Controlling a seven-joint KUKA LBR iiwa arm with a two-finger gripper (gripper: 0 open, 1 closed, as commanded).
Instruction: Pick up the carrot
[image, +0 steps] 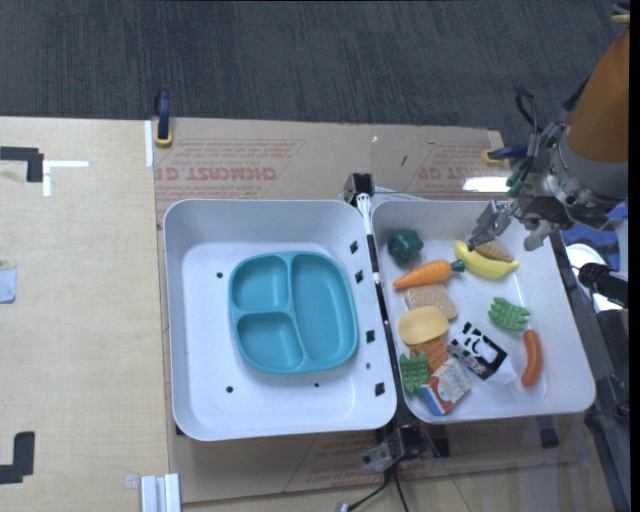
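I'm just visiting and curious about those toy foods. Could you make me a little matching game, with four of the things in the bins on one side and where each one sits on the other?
Things:
1. carrot
2. banana
3. sausage
4. blue divided plate

Places:
A. in the left bin, by itself
B. right bin, near its right wall toward the front
C. right bin, near its left wall, just below a dark green toy
D. right bin, toward the back, directly under the gripper

Pairs: 1-C, 2-D, 3-B, 4-A
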